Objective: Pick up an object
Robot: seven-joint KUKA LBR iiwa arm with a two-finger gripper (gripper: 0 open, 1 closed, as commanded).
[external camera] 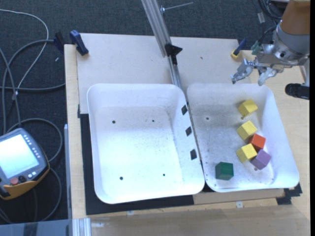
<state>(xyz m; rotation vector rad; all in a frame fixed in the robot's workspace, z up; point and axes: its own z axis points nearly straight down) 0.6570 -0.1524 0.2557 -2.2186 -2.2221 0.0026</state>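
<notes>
My gripper (252,76) hangs above the far rim of the right bin (216,90), fingers spread open with nothing between them. In the right bin lie several small blocks: a yellow block (247,107) nearest the gripper, a second yellow block (246,130), an orange-red block (258,141), a third yellow block (246,152), a purple block (262,159) and a green cube (224,171) near the front rim. All the blocks rest on the bin floor, well below and in front of the gripper.
The left bin (98,132) stands beside the right one. A slanted metal rail (157,23) crosses the back of the bench. Blue clamps (78,41) sit at the bench corners. A teach pendant (19,159) lies off the bench at left.
</notes>
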